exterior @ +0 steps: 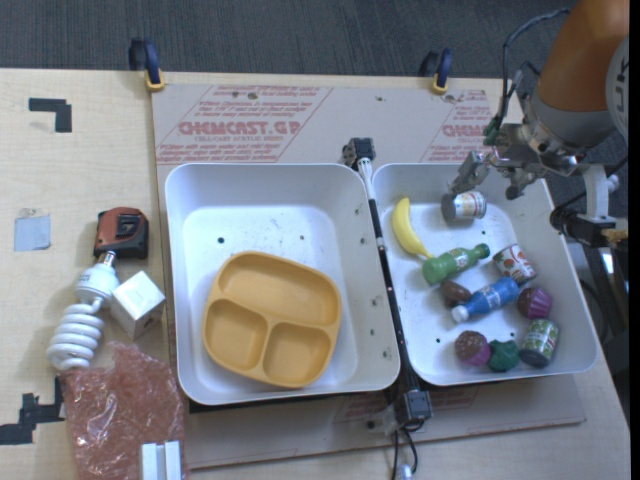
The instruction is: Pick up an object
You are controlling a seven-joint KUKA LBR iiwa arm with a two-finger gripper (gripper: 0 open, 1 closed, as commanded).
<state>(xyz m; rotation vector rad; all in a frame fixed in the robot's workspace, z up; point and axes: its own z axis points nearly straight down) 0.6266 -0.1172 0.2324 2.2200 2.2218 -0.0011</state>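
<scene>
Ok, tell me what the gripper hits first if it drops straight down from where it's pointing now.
Probably the small silver can. The gripper hangs over the right bin's back corner, with the can just below-left of its fingers. Depth is unclear from this slanted view, so it might meet bare bin floor instead.

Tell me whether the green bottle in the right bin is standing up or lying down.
Lying down. The green bottle rests on its side on the right bin's floor, its neck pointing toward the bin's right side, between the banana and the blue bottle.

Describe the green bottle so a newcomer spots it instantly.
Look in the right-hand bin, below the gripper. Just right of the yellow banana lies the green bottle, on its side with its neck pointing right. The neighbouring blue bottle below it has a white cap.
</scene>
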